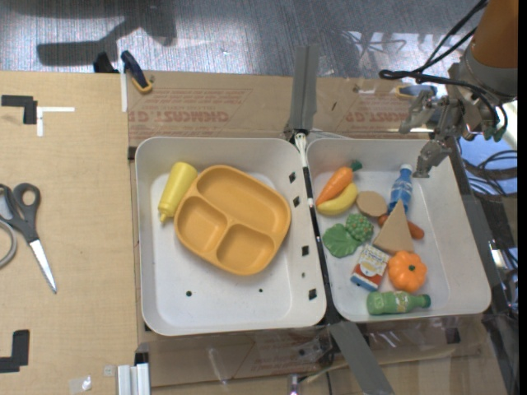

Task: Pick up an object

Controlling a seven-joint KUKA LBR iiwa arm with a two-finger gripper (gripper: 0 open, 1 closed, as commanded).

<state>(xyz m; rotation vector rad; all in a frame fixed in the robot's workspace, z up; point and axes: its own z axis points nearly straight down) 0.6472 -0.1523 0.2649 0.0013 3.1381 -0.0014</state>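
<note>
The right bin holds several toy foods: a carrot on a banana, a blue bottle, a brown disc, broccoli, a tan wedge, a small carton, an orange pumpkin and a green bottle. My gripper hangs over the bin's far right corner, just right of and above the blue bottle, with nothing seen held in it. The left bin contains a yellow divided plate and a yellow bottle.
Scissors lie on the cardboard at the far left. A metal divider rises behind the gap between the bins. Cables trail from the arm at the top right. A green leaf lies beside the broccoli.
</note>
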